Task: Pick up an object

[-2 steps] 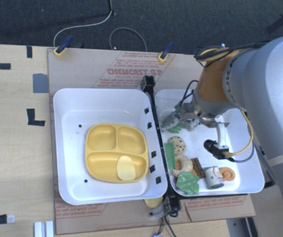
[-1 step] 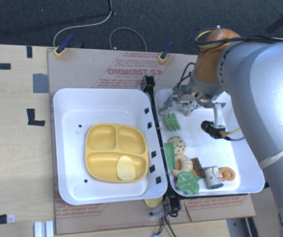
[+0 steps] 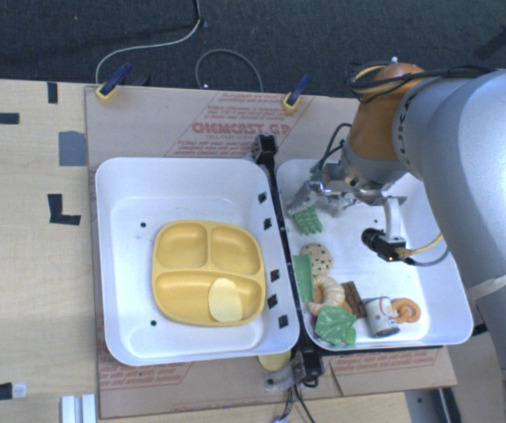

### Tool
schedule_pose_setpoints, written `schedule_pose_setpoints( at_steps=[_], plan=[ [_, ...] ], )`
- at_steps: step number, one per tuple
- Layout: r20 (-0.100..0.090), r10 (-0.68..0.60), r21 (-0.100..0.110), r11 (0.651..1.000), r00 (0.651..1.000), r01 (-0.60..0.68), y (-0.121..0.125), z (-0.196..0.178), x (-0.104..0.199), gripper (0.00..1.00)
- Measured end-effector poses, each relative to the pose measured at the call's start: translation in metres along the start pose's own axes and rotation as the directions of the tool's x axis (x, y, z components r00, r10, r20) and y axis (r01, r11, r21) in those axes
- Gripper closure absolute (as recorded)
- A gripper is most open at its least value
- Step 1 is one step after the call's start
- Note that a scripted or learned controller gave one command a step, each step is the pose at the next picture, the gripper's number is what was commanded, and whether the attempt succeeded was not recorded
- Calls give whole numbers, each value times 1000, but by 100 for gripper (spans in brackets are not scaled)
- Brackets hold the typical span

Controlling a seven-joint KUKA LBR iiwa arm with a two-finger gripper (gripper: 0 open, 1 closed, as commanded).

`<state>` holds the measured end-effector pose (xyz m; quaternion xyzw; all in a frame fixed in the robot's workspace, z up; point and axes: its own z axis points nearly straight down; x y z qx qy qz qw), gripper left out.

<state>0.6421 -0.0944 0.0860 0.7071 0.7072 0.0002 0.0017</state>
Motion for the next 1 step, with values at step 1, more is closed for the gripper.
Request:
schedule_pose_setpoints(
  at_steps=[1],
  plan=[
    [-2,-2,1,1000,1000,2,23,1,-5,0]
  ],
)
